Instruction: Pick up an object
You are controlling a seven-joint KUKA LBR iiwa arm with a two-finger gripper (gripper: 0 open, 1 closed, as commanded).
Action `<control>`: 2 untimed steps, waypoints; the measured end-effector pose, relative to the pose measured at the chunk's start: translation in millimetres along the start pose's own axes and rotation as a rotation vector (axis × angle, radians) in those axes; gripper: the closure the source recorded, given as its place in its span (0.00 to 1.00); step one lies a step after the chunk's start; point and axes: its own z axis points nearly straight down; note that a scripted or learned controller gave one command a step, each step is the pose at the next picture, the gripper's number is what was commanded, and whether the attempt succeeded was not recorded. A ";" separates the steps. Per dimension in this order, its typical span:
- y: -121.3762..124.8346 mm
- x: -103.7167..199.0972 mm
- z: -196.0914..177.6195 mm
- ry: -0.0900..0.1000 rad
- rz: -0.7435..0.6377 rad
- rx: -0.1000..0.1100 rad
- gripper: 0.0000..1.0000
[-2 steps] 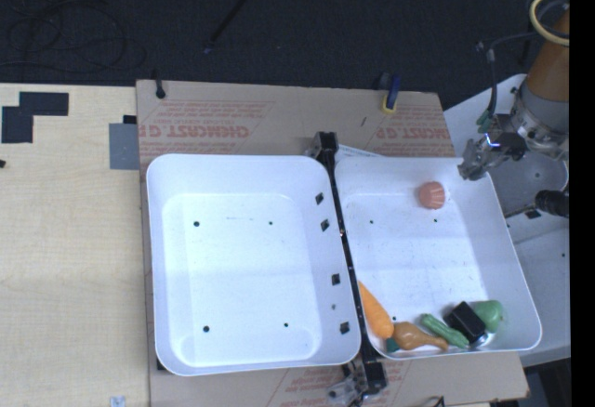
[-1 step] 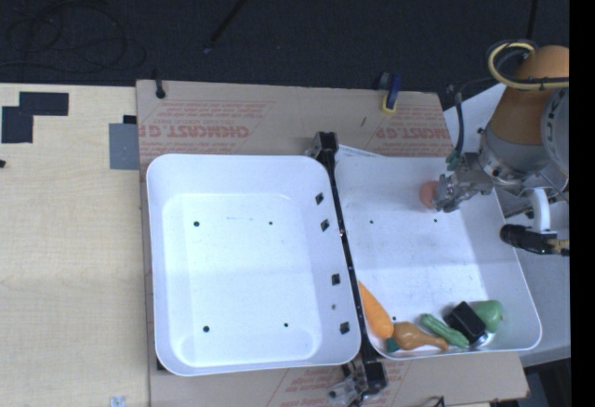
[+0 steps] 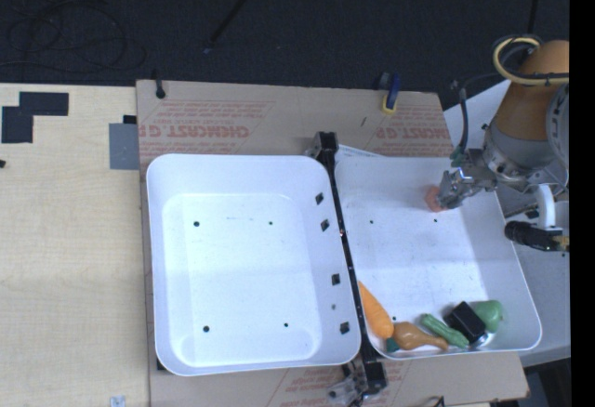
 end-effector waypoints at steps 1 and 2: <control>-0.2 -1.1 -10.1 0.000 0.002 0.000 1.00; -0.5 -2.3 -20.3 0.000 0.004 -0.001 1.00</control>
